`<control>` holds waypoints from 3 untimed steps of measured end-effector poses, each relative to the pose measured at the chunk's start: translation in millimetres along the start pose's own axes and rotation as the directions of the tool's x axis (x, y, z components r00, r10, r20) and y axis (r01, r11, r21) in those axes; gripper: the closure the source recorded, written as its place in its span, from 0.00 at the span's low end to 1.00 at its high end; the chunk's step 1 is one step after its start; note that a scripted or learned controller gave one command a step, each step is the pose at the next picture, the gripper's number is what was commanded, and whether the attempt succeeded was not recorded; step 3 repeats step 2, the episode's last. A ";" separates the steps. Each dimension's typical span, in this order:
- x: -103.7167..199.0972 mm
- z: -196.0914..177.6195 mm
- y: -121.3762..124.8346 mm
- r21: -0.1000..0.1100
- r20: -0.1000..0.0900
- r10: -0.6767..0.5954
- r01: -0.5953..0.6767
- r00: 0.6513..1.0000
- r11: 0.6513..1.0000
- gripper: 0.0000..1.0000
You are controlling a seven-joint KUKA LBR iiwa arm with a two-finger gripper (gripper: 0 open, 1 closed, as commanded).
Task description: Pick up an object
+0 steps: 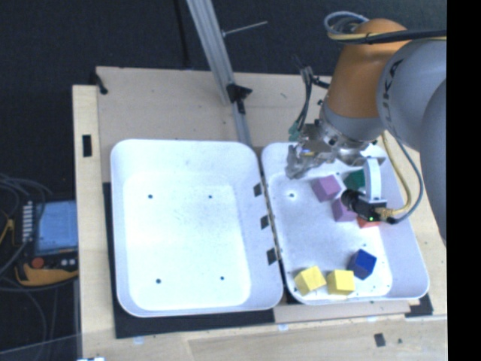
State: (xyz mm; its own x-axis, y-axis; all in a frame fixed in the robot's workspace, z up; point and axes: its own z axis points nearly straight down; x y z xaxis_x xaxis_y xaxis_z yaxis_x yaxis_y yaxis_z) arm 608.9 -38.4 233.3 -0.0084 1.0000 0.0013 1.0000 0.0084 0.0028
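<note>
A KUKA arm's gripper, its finger state impossible to tell, hovers at the right bin's far end beside a purple block, seemingly light, rigid foam best pinched across two flat opposite faces.

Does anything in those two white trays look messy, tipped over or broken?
Nothing stands out. The blocks all sit loose in the right bin: two yellow blocks and a blue block near its front edge, purple blocks beneath the end effector. Nothing looks spilled or damaged.
</note>
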 end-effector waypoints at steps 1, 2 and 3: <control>53.4 -11.3 9.0 0.000 -0.001 0.000 0.000 1.000 1.000 1.00; 97.1 -3.6 9.0 0.004 0.000 0.002 -0.002 1.000 1.000 1.00; 97.1 -3.6 9.0 0.004 0.000 0.002 -0.002 1.000 1.000 1.00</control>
